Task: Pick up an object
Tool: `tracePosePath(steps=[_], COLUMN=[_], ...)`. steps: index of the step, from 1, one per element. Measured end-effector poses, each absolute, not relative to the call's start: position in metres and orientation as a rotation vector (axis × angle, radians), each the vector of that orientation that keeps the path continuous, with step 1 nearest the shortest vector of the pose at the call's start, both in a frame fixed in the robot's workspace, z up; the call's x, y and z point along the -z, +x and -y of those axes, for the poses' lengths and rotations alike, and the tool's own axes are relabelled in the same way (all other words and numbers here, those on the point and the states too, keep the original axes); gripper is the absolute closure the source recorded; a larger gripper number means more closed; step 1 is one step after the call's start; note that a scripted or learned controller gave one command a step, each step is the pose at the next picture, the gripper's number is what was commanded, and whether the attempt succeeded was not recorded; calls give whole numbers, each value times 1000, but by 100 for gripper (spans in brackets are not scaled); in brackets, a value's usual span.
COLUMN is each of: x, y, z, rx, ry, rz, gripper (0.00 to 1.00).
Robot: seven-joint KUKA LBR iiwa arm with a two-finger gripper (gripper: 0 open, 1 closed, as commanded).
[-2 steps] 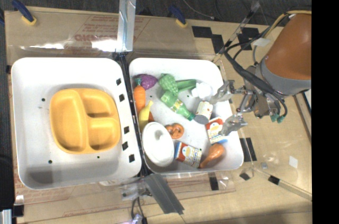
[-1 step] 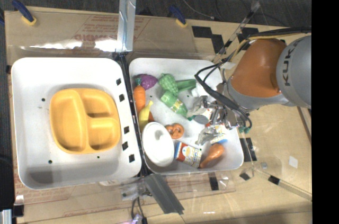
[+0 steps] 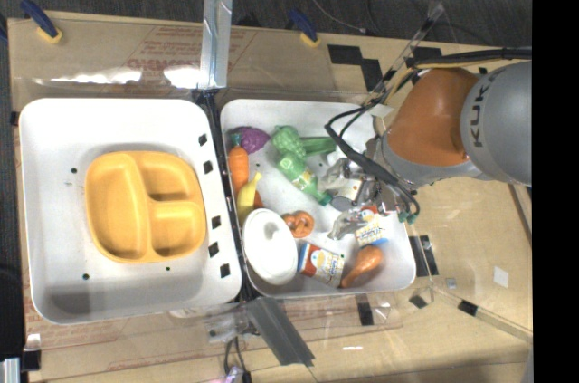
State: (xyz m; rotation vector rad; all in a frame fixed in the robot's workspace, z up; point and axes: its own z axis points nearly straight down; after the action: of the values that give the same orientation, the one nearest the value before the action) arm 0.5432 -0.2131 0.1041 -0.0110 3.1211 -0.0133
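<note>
The right bin [image 3: 271,111] holds a heap of toy food: a purple piece [image 3: 252,138], a carrot [image 3: 238,165], green vegetables [image 3: 294,152], a yellow piece [image 3: 246,194], a white round lid or bowl [image 3: 270,244], a small orange-labelled can [image 3: 320,263], a brown pear-like piece [image 3: 365,263] and a white packet [image 3: 372,234]. My gripper [image 3: 355,194] hangs low over the middle of this bin, right of the green vegetables and above the can. Nothing can be made out between its metal parts.
The left bin [image 3: 45,218] carries a yellow divided tray [image 3: 145,204]. A metal clamp [image 3: 215,37] stands at the back between the bins. Cables [image 3: 398,69] run from the arm's orange band [image 3: 432,120] over the right bin's back corner. Cardboard surrounds both bins.
</note>
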Motion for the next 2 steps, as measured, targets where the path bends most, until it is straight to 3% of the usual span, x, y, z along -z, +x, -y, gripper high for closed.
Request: tracePosePath(steps=[2], x=[-96], y=[502], z=[171], rx=[4], ry=[569], rz=[-3071], gripper=[0])
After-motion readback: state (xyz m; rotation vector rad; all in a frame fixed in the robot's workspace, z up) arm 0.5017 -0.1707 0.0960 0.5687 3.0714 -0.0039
